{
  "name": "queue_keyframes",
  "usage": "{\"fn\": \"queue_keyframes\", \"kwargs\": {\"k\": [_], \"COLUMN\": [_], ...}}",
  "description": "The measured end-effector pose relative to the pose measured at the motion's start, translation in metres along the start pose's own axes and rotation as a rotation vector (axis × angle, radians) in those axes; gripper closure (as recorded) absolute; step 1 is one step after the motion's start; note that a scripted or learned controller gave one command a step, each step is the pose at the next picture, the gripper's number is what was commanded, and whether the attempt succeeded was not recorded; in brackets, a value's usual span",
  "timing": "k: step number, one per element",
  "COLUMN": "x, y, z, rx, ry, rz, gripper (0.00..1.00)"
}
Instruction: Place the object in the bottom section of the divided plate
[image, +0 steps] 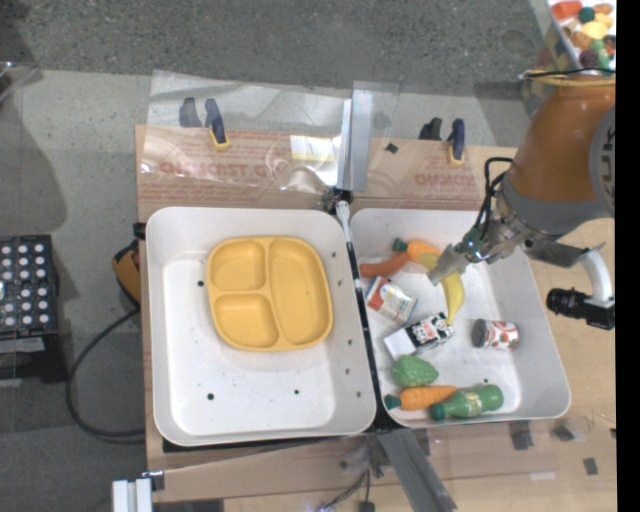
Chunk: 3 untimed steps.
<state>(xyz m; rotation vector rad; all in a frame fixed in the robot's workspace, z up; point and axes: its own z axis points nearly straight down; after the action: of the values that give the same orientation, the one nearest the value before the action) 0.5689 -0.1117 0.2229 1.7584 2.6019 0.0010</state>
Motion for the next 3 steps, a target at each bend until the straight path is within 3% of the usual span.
{"fn": "queue_keyframes", "kwargs": {"k": [1, 2, 3], "x": [0.043, 0.121, 0.173], "y": [0.091, 0.113, 0.078], "z": [-0.006, 0.031, 0.001], "rx": [0.001, 0.002, 0.002], "ry": [-0.001, 0.0, 0.0], "rz": [-0.037, -0.112, -0.235], "gripper": [1.0, 1.0, 1.0]}}
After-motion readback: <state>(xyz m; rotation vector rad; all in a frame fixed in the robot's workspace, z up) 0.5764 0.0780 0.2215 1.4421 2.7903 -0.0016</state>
